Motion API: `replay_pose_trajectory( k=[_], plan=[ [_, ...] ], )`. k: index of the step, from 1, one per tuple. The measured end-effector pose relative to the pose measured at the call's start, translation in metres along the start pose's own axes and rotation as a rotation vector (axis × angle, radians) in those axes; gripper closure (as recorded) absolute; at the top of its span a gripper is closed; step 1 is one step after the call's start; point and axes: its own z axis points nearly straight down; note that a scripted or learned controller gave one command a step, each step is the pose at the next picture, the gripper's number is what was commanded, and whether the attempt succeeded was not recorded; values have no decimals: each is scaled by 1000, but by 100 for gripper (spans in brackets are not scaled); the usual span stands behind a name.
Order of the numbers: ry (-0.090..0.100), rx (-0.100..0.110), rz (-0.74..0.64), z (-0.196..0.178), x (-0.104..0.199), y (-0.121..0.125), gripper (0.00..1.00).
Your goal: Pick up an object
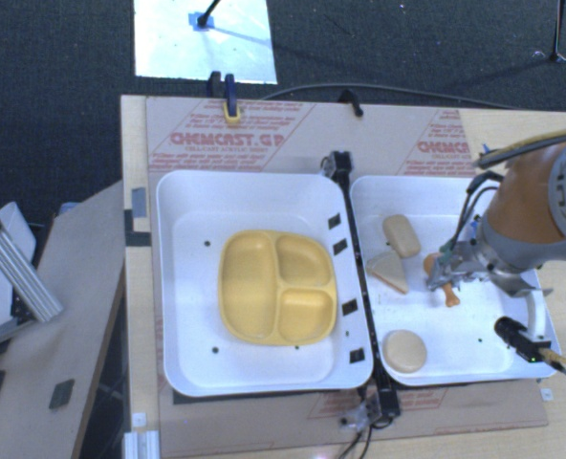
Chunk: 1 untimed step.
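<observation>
Camera view is mushy right at the gripper (446,275), so help me out: is it open, closed, or clamped on something? It's low over the right bin (474,347), and the grey-and-orange arm (536,208) behind it gets cut off by the picture edge. /tobi

Honestly can't tell if it's open or closed, the tip is a dark blur from up here. There's a small orange piece (451,297) poking out just below the gripper, touching it or nearly. A second orange bit (430,263) sits on the gripper's left side, half hidden by it. Could be one thing or two, no way to say. Can't make out whether either is actually gripped. /ana

And the rest? /tobi

All left of the gripper: a pale wedge (389,273) just beside it, a tan oval lump (401,235) up-left and near, a round tan disc (405,350) down-left and apart. Too soft to say what they're made of. Well to the gripper's left, past the black divider (352,275), a yellow divided plate (278,285) lies flat in the left bin (192,256). /ana
</observation>
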Motion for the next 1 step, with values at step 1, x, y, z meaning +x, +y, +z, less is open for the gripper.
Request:
replay_pose_trajectory(
  k=[1],
  plan=[
    [-1,-3,2,-58,-9,-3,100]
  ],
)
